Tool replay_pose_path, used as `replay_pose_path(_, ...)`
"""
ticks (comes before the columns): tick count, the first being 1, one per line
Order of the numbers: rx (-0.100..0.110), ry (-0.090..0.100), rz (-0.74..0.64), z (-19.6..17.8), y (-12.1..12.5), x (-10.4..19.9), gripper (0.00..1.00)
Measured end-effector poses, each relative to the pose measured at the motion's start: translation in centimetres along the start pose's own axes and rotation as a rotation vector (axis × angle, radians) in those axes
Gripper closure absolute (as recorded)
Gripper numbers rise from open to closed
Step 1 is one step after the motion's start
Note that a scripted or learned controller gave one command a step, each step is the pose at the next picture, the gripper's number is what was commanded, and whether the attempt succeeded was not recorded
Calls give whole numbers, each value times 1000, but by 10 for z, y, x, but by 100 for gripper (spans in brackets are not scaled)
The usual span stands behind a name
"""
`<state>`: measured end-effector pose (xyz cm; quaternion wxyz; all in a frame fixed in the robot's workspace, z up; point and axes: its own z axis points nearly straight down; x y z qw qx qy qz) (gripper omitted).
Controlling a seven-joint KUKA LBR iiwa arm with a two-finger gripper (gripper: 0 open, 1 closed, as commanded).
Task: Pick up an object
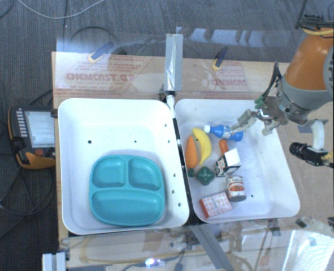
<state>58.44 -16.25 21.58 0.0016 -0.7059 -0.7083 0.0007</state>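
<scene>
the gripper [256, 116] hangs over the upper right part of the right bin [280, 168], its fingers spread apart with nothing between them. the nearest thing is a small blue and white bottle [224, 131], lying just to the lower left of the fingertips in the frame, close but apart. its long axis runs roughly left to right, white end toward the banana [202, 143]. judging from this, the coming move needs a short shift down-left and a drop, fingers set across the bottle's width.
</scene>
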Motion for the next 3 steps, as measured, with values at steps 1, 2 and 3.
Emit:
replay_pose_path(1,-1,-3,-43,123,29,11,0)
replay_pose_path(2,-1,-2,-44,116,29,12,100)
replay_pose_path(3,-1,-2,11,8,25,110,100)
